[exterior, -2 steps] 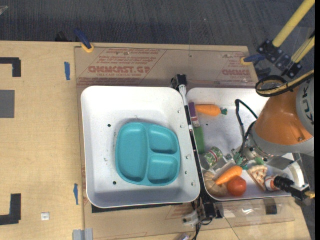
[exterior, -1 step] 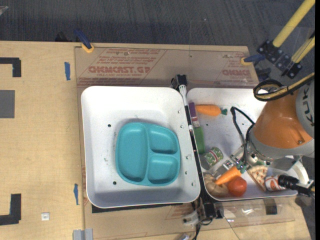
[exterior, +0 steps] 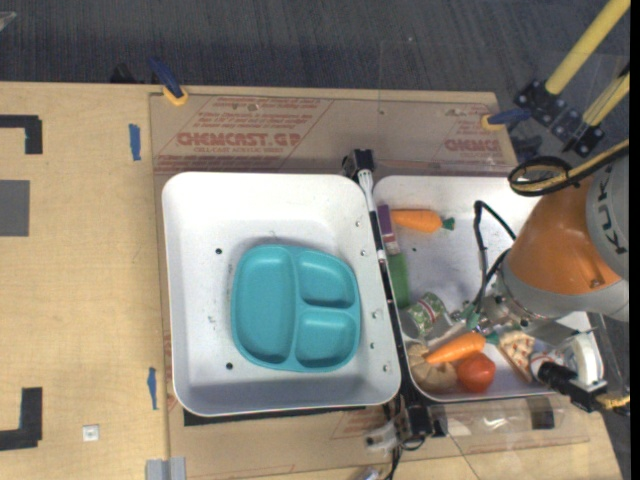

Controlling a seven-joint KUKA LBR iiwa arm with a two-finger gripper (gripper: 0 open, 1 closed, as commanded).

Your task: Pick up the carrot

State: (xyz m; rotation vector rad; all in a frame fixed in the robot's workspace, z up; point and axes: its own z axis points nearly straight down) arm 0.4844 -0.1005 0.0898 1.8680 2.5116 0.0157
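Observation:
Two carrots lie in the right bin. One orange carrot with a green stub lies near the bin's far left corner, well away from the arm. A second carrot lies slanted near the front of the bin, beside a red tomato. My gripper is low in this bin, just above and to the right of the second carrot's thick end. The orange-banded wrist covers much of it from above.
In the right bin there are also a green stick-shaped item along the left wall, a small can, and pale items under the arm. The left bin holds a teal divided plate. Black cables trail near the wrist.

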